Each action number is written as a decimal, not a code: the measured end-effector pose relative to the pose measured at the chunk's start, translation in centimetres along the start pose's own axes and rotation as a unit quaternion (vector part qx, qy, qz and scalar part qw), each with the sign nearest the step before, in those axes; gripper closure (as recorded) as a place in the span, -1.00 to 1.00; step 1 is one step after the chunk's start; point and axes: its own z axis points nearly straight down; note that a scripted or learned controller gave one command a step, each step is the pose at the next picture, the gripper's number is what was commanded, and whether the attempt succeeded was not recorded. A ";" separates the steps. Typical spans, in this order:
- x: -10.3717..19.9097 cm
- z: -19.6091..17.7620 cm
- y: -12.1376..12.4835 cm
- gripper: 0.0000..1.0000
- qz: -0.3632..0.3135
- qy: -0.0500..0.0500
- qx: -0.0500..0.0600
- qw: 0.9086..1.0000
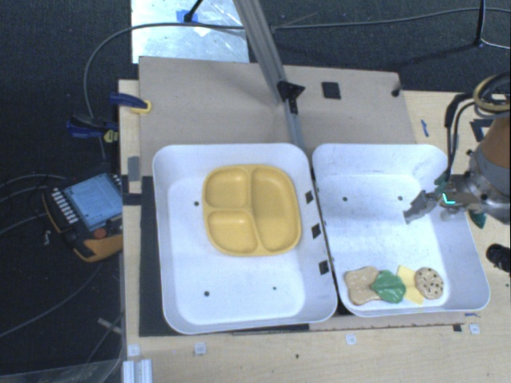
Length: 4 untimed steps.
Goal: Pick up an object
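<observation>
Hovering over the right bin (375,166) near its right wall, the claw (421,206) sits well apart from the objects bunched in the bin's front corner: a tan biscuit (361,285), a green piece (390,286), a yellow wedge (409,278) and a cookie (429,282). Whether its fingers are spread or closed I cannot tell, since they blur against the white. Because the pieces touch and lie flat by the rim, a descent could pinch two together, skid off one, or strike the wall.
</observation>
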 end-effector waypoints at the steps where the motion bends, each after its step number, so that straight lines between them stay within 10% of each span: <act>1: 0.0 0.0 0.0 -1.00 0.000 0.000 -0.001 1.000; 4: 0.6 13.1 0.7 -1.00 0.002 0.000 -0.002 1.000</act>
